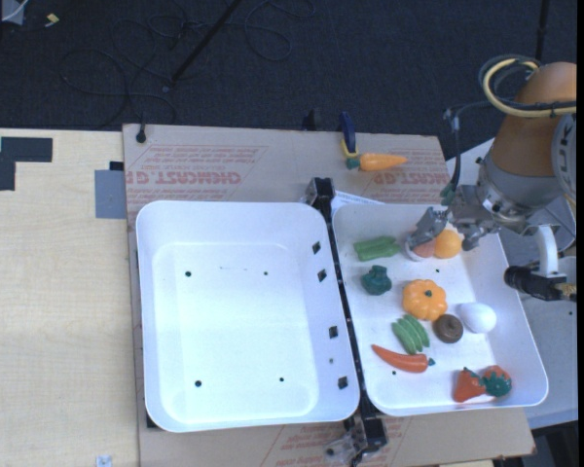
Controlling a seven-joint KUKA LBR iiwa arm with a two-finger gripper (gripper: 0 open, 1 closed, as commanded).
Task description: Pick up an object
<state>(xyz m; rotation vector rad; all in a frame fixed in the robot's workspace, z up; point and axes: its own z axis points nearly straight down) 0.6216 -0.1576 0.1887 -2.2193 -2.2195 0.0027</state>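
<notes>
Nearest the camera, a strawberry (483, 383) is seen at the near right corner of the right bin (526, 358). The fingers (438, 236) are lowered at that bin's far edge, and whether they are released or clenched cannot be told. An orange ball (448, 244) is seen touching them. Outward, a green pepper (377, 249), a pumpkin (424, 300) and a white egg (477, 317) are spread mid-bin. A carrot (380, 162) is left on the tabletop beyond the far edge.

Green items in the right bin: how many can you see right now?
3 wholly green: a pale green piece near the bin's upper left, a dark green broccoli-like piece just below it, and a pea pod below the orange pumpkin. The gripper may hide others.
</notes>
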